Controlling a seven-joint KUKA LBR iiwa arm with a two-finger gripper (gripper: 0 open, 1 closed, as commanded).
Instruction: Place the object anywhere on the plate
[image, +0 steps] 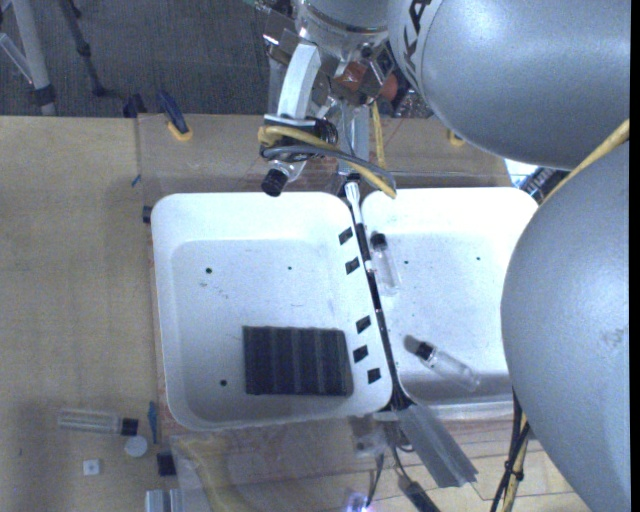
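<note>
The grey arm (560, 200) looms blurred at the right, cut off by the top and right edges and hiding much of the right bin (470, 215), while the gripper (300, 150) near the top is too cluttered with cables to tell how its fingers stand.

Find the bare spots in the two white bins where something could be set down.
Left bin: bare floor above and left of the dark ridged plate. Right bin: a free patch between the upper vial and lower vial. The divider side is crowded.
</note>
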